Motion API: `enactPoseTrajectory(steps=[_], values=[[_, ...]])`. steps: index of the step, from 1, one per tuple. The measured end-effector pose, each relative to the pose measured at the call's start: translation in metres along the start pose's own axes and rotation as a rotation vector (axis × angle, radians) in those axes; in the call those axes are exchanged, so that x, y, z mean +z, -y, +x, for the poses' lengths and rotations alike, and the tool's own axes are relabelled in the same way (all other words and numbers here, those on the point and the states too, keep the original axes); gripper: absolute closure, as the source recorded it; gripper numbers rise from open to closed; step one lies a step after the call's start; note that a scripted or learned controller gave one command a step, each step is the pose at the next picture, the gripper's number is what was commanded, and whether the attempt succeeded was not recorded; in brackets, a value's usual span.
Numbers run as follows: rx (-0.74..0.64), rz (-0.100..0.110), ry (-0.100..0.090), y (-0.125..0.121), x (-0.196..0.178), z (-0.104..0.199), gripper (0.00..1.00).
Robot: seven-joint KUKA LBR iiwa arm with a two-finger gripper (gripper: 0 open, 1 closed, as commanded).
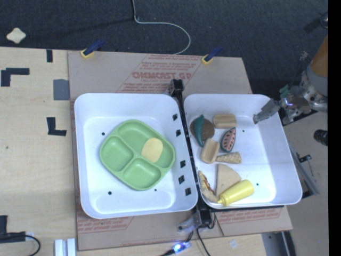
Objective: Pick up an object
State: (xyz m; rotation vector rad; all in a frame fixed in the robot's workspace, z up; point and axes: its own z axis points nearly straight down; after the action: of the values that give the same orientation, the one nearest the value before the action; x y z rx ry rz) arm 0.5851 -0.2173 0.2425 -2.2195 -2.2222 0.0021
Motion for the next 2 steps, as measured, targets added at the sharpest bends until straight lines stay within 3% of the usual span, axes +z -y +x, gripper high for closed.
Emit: enactPoseTrajectory(steps=[1, 2], values=[[-0.006, 0.009, -0.006, -0.001, 0.151, 0.084, 0.00], [-0.001, 0.002, -0.001, -0.002, 0.133, 0.079, 1.00]])
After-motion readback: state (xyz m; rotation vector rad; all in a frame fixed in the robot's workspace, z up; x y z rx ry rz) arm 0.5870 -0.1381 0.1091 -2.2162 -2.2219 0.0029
